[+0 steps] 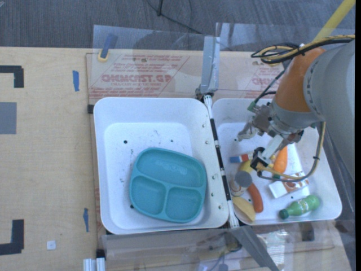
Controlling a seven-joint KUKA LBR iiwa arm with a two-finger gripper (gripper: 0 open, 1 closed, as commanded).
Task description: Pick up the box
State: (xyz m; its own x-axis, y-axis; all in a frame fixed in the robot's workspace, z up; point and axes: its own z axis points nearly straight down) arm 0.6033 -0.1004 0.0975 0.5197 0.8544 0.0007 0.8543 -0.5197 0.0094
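Pale plywood makes up the worktop (45, 151), with grey carpet (56, 10) beyond its far edge. Two shallow white bins sit side by side on it. A smooth teal plate (167, 184) with three compartments lies in the left bin (107, 109). In the right bin (225, 112), the small flat white box (279, 189) with reddish print lies near the jaws, toward the view's lower right of them; whether they are wide or narrow cannot be told. Close by lie a glossy green bottle (299, 206), an orange-red sausage (256, 197) and a curved banana (244, 209).

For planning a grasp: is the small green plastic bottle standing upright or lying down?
Lying down: the small green plastic bottle shows its whole side from above.
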